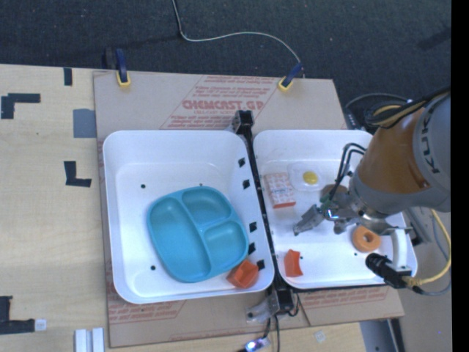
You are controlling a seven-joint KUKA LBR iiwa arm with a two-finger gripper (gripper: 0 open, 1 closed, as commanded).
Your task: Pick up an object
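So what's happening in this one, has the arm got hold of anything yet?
The arm's end effector is down inside the right bin, among loose items: an orange ring, a small orange block, a fried-egg toy and a patterned card. Nothing is visibly between its fingers, so no pick shows yet. The left bin holds a blue divided plate with an orange piece by its near corner.
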